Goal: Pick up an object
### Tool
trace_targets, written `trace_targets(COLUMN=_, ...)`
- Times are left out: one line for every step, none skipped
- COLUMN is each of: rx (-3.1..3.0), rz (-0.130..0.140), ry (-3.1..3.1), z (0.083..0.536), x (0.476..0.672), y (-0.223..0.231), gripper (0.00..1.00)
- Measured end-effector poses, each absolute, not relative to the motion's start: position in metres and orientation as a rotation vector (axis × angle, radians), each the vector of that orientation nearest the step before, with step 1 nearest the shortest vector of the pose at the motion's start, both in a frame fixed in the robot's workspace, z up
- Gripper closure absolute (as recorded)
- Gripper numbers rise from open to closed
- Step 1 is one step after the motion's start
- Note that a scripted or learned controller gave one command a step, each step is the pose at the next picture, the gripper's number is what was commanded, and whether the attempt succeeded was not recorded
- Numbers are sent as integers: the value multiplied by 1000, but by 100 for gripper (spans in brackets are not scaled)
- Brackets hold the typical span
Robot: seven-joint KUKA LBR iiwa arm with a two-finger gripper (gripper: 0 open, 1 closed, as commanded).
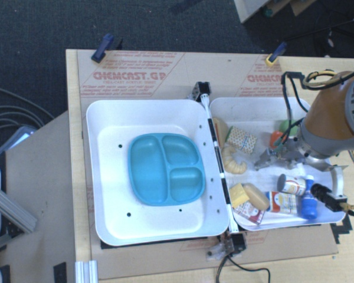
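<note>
The right white bin [253,107] holds several small items. Among them are a dotted box [241,139], a pale curved pastry [233,161], a yellow block [238,193] with a tan roll [257,197] beside it, a red and white packet [281,203], a small white bottle [292,186], a blue piece [308,207] and an orange item [277,139]. My gripper [267,158] hangs low in this bin, right of the pastry and just above the bottle. The arm's orange band [329,112] rises behind it and hides the bin's right side.
The left white bin [106,118] carries a blue divided plate [166,168] at its middle. A black clip [202,89] sits where the two bins meet at the back. Cables loop over the arm at the right.
</note>
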State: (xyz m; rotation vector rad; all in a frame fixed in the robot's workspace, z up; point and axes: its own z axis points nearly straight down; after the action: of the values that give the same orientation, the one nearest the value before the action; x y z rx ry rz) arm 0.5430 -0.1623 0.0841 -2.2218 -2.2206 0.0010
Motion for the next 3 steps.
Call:
trace_targets(rx=-2214, rz=22, ry=-2204, z=81, x=642, y=-128, gripper=0)
trace_targets(rx=-2217, rz=15, ry=-2213, z=92, x=644, y=-128, gripper=100)
trace_targets(rx=-2216, rz=16, ry=-2212, z=92, x=644, y=-128, gripper=0)
